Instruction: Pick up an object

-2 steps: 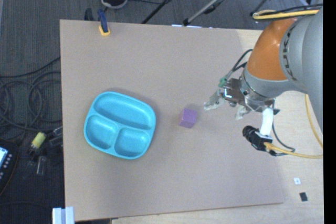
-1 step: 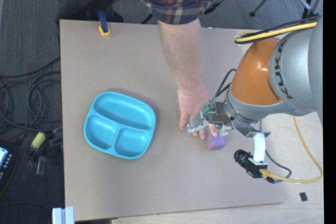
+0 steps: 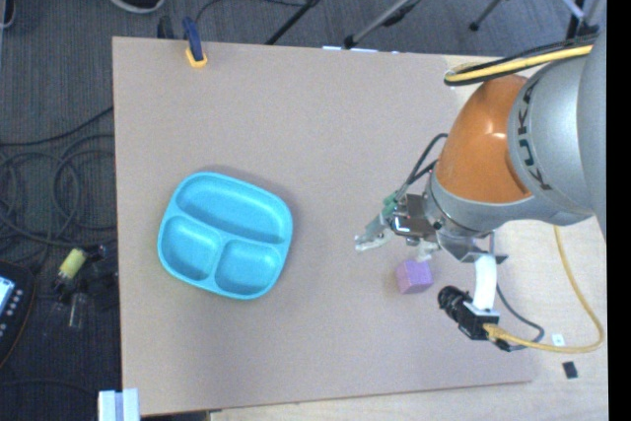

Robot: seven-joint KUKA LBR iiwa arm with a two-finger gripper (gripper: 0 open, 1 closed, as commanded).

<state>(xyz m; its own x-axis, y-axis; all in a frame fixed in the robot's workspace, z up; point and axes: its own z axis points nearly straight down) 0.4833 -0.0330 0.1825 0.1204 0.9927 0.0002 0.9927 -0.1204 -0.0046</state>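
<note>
Two things on the tan board (image 3: 296, 113) are ones I could lift: the blue divided plate (image 3: 166, 246) and a small purple cube (image 3: 414, 275). The plate lies at the left. My gripper (image 3: 375, 236) hangs to the right of the plate, well apart from it. Its tip looks pale and blurred, so I cannot tell whether it is set wide or narrow, and I see nothing held in it. The cube sits farther right of the plate and a little nearer the board's front edge, just beside my gripper rather than under it.

I judge the cube the easier pick, since the plate is broad and shallow. To do it well, I should first move away from the plate until I am centred over the cube. Then I should turn square to two flat faces, open wider than the cube, come straight down and close. A slanting approach would likely push the cube away.
</note>
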